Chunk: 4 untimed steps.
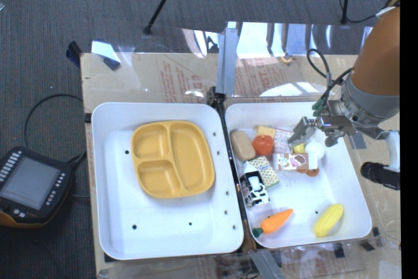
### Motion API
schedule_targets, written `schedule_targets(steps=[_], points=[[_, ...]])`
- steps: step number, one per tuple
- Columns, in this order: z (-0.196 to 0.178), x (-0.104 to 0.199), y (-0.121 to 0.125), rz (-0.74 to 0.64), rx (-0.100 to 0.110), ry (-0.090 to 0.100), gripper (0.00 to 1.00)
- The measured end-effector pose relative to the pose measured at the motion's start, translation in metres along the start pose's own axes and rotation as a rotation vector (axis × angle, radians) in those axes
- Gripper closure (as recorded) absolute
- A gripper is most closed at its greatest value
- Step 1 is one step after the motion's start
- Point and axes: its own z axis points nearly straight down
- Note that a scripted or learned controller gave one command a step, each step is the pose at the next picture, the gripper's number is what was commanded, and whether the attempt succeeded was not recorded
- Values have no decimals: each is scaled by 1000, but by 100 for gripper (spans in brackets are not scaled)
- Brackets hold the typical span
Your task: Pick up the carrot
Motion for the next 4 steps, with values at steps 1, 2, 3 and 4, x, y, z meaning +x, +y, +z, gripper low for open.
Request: schedule_targets(steps=[1,2,3,4], points=[[62,56,-56,201,6,1,0],[131,10,-66,-65,4,3,0],[175,18,-59,-29,-23,8,0],[175,21,-59,57,-28,5,0]])
